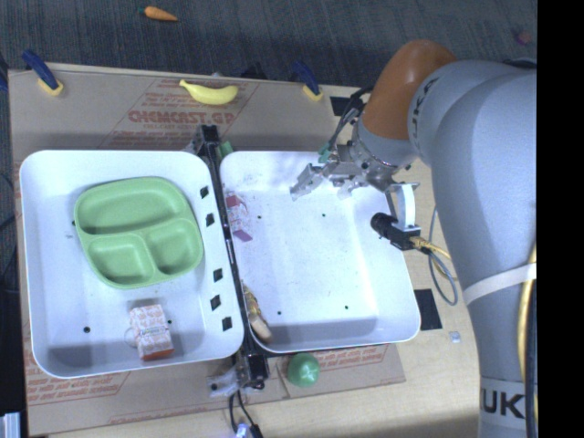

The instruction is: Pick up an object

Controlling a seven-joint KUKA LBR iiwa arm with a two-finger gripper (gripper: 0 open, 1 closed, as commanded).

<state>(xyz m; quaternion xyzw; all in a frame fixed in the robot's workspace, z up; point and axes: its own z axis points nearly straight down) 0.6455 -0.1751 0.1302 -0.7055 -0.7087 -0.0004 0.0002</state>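
- The grey two-finger gripper is seen over the right shallow white bin's far edge; whether its fingers are parted cannot be told.
- A green three-compartment plastic tray and a small red-and-white packet are held in the left white bin.

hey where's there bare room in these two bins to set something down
The right bin has the most: its middle and near floor lie bare, bordered by the small packet at its left wall and the gripper at its far edge. The left bin is crowded by the green tray and wrapped snack.
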